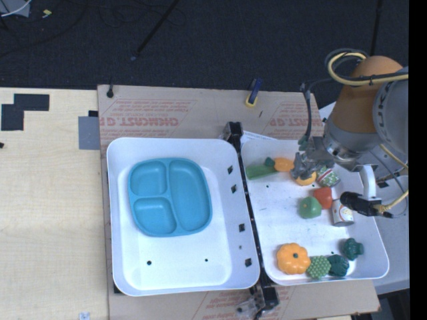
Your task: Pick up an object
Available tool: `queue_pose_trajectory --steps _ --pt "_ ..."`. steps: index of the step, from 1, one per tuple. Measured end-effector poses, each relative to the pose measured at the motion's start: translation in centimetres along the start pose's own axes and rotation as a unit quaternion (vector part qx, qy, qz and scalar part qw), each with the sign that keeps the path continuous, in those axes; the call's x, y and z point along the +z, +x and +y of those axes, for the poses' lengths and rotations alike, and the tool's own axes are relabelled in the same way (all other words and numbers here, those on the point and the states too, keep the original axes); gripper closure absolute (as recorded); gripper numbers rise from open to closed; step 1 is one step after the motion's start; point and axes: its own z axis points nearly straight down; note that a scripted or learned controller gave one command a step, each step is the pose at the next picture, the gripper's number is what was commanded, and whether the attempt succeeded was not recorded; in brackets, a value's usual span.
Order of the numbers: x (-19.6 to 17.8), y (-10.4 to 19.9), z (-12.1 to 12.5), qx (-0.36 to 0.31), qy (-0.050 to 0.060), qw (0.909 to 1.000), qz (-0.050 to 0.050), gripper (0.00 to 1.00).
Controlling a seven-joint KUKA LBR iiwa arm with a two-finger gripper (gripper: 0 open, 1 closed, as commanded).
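my gripper [307, 167] down in right bin [280, 205] | over a yellowish toy [305, 177], maybe touching | grip state: honestly can't tell

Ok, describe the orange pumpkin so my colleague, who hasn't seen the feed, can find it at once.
Start at the right-hand white bin, the one holding the toy food. Go to its near edge, towards the divider between the two bins: the orange pumpkin sits there, beside a bumpy light-green piece. It is round, ribbed, and the largest orange item there.

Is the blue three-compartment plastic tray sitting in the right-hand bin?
No, the blue three-compartment plastic tray lies in the left white bin.
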Motion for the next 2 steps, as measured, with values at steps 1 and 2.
queue_pose_trajectory --steps 1,2 --pt "-4.3 0.2 -0.2 0.000 0.001 1.0000 0.000 1.00" --pt "-7.0 0.1 -0.1 -0.001 0.001 1.0000 0.000 1.00"
